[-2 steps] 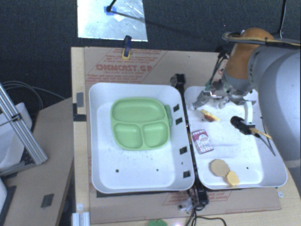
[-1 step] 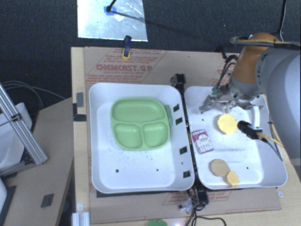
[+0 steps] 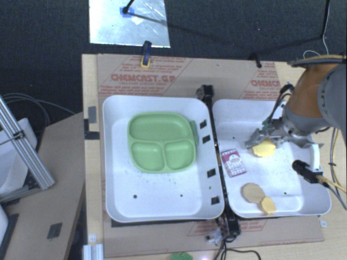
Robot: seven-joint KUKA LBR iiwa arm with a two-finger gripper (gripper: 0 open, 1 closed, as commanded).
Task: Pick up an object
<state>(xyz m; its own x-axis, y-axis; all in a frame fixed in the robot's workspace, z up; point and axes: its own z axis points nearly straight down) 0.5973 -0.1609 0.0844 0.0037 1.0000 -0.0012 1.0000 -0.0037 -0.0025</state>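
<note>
1. Yellow lump (image 3: 264, 149) sits in the right bin (image 3: 238, 112), upper middle, directly under my gripper (image 3: 267, 138).
2. It's touching my tips, barely left of centre.
3. Finger state: can't tell, blurred.
4. Long axis approx left-right.

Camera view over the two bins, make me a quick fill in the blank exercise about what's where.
The green tray lies in the ____ bin.
The gripper is above the ____ round object.
The small card has a ____ top.
The tray has ____ compartments.

Missing words: left; yellow; red; three
</note>
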